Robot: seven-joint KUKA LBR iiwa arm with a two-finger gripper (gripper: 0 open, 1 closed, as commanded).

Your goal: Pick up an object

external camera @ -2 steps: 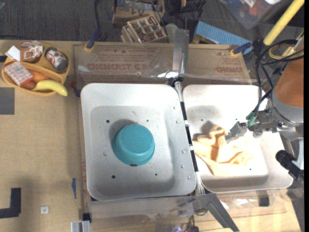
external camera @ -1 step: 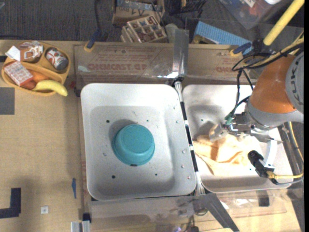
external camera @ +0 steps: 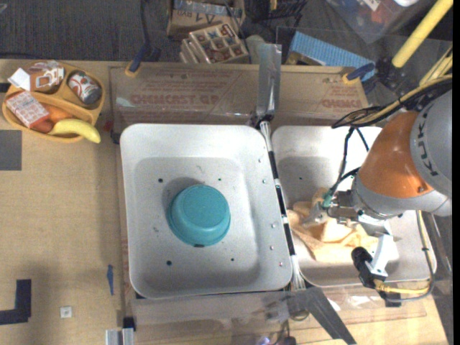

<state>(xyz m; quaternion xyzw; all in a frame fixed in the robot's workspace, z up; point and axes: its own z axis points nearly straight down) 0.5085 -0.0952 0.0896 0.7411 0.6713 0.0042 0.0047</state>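
The arm is down in the right bin, gripper over a yellow cloth; its grip I can't tell. Next: lift and check.

Smooth matt teal plastic bowl; soft yellow cloth

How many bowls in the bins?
1: a teal bowl, upside down in the middle of the left bin. The right bin holds a tan cloth; the arm covers part of it, so something may be hidden.
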